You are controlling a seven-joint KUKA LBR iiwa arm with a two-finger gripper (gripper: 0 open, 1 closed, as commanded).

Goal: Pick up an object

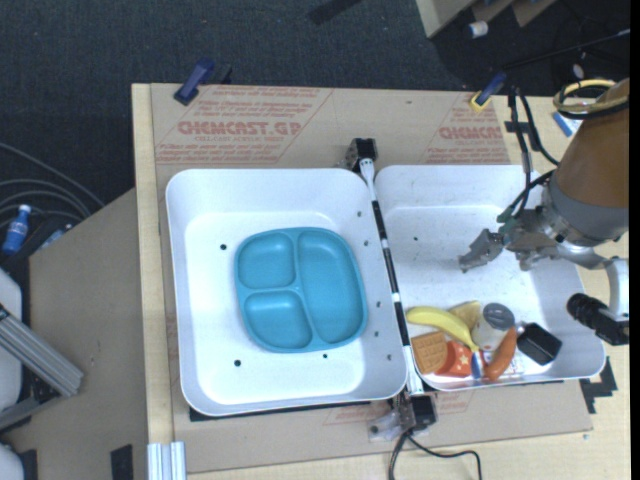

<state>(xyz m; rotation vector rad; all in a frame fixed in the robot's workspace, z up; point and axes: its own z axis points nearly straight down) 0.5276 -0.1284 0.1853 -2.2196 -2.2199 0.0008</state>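
**Pick attempt: gripper above the right bin, objects clustered at its near edge**

The candidate objects lie in a tight pile along the near edge of the right bin (440, 193), towards its near-left corner. The pile holds a banana (440, 319), an orange block (430, 351), a red piece (458, 360), a small grey-capped jar (495, 320), an orange-red carrot-shaped item (503, 353) and a black block (538, 344) at the right end. Most of them touch or overlap.

The gripper (478, 255) hangs over the middle of the right bin, apart from the pile and towards the far side of it. Nothing sits between its fingers. Whether they are spread or closed cannot be told from this view.

The left bin (190, 268) carries a blue divided plate (300, 288) near its centre.

Risks, as judged from this layout:
- Crowding: a descent into the pile may catch two objects at once or push neighbours aside.
- The near wall of the bin stands just beside the pile and may block one finger.
- The banana and jar are rounded and may slip out of a pinch.

Readable text: the board under the bins (250, 118) shows "CHEMCAST" printed in red, repeated beyond the far edge of each bin; the smaller lines are illegible.
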